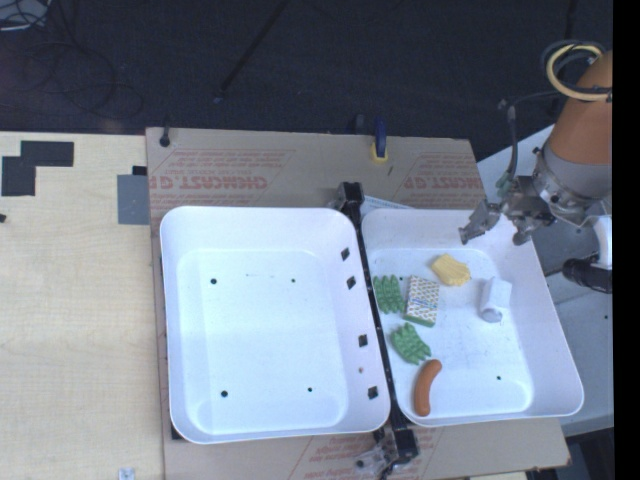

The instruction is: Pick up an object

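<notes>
The hand (497, 225) hangs over the far right corner of the right bin (560, 368), its two fingers spread wide with nothing between them. The nearest thing to it is a yellow lump (451, 270), lying on the bin floor just below and to the left of the fingers, apart from them.

It looks like a small toy, probably light plastic or foam, so weight should be no trouble. Its rounded, smooth skin may slip, and a grip across its narrow middle seems safest. The view is too coarse to tell whether it is soft or hard.

Close beside it lies a checked block (423, 300), pale with green speckles, flat-sided and likely easy to pinch. A small white cylinder (491, 298) lies to the right and may roll. Two green ridged pieces (389, 294) sit near the bin's left wall, and an orange sausage (427, 386) lies nearer the front.
</notes>
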{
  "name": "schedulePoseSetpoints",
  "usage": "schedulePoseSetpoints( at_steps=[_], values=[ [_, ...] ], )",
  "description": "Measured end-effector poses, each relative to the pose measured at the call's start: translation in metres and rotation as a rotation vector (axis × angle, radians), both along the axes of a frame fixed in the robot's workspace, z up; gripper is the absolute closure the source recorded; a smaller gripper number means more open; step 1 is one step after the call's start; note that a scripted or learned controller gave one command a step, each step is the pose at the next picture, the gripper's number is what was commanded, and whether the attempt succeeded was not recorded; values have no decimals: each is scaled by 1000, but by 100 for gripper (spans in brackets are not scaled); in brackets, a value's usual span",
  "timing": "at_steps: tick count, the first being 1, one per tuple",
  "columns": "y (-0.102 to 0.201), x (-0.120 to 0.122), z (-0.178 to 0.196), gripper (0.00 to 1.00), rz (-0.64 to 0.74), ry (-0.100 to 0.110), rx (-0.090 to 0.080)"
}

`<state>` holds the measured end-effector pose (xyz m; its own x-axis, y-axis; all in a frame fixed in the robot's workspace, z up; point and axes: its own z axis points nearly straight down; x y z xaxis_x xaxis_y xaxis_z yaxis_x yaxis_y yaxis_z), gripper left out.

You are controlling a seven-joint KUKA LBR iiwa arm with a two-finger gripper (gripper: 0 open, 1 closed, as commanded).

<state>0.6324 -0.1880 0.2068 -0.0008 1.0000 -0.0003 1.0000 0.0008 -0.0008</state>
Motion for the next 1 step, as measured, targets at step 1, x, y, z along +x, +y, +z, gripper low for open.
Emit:
schedulePoseSetpoints(
  at_steps=[1],
  values=[
    [-25, 0, 299, 0, 4, -15, -6]
  ],
)
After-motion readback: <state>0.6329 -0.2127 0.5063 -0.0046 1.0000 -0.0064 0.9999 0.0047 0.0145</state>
